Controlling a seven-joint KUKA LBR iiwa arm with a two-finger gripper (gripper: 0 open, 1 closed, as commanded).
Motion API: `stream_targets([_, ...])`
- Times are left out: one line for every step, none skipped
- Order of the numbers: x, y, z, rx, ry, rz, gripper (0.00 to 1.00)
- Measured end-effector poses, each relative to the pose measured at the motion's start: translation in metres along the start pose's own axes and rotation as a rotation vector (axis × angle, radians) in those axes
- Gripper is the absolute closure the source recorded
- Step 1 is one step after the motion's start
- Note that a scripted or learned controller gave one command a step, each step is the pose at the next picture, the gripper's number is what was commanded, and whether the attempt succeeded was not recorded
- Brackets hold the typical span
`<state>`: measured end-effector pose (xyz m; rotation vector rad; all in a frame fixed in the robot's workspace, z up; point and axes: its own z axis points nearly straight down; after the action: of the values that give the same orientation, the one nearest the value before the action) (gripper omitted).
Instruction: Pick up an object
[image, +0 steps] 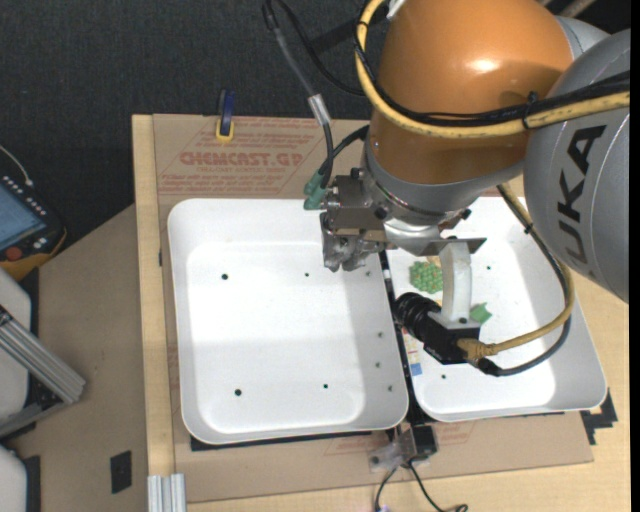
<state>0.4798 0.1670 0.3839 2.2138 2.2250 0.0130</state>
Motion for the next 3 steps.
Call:
stream_targets([-0.016,0.016,0.087,0.018,-0.008,0.009,1.00])
stream_targets([-0.060,-0.003,0.101,0.014,-0.005,0.010,1.00])
stream_targets([-0.005,0.000,0.023,-0.001,0.001,-0.002,1.00])
